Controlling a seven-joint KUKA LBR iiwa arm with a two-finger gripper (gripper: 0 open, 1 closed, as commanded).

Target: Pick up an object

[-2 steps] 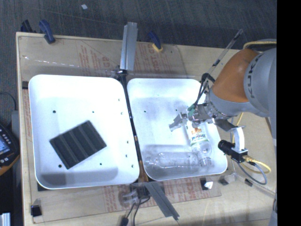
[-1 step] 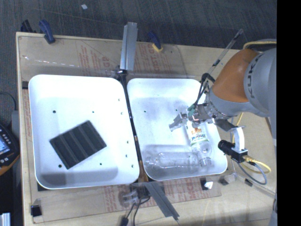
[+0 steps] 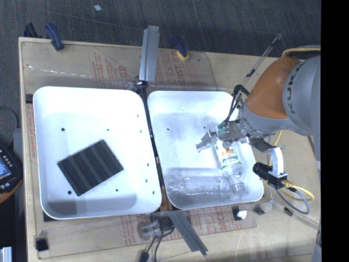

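Note:
My gripper (image 3: pixel 208 141) hangs over the middle of the right bin (image 3: pixel 180 105), pointing left, with the grey and orange arm reaching in from the right. Just below and to its right lies a small clear bottle (image 3: pixel 230 160) with a white and orange label, its cap toward the bin's front. It lies beside the gripper, and I see nothing held. A larger clear plastic bottle (image 3: pixel 200 185) lies on its side along the front wall of that bin. In the left bin (image 3: pixel 49 108) a black ridged slab (image 3: pixel 90 166) lies flat, far from the gripper.
A grey metal bar (image 3: pixel 149 53) stands at the back between the two bins, and another bar (image 3: pixel 185 233) lies at the front. Blue clamps (image 3: pixel 53 36) hold the board's far edge. The right bin's back left floor is bare white.

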